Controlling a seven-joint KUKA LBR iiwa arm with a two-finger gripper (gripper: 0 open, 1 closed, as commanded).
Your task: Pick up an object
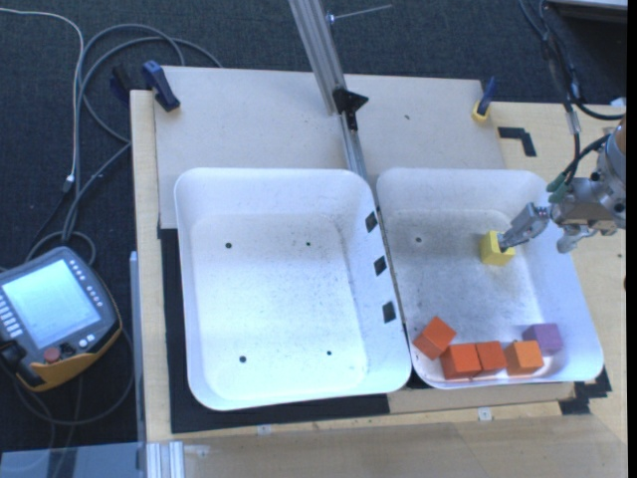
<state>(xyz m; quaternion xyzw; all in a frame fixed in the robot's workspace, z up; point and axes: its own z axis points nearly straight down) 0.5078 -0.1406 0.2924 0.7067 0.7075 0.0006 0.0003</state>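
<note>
Gripper (pixel 522 229) fingertip touches the yellow block (pixel 496 248); its grip state is unclear, arm cut off.

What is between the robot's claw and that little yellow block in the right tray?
Nothing visible. The gripper sits right at the yellow block in the right tray, with one finger reaching its upper right corner. The orange blocks and the purple block lie apart, along the near edge.
</note>
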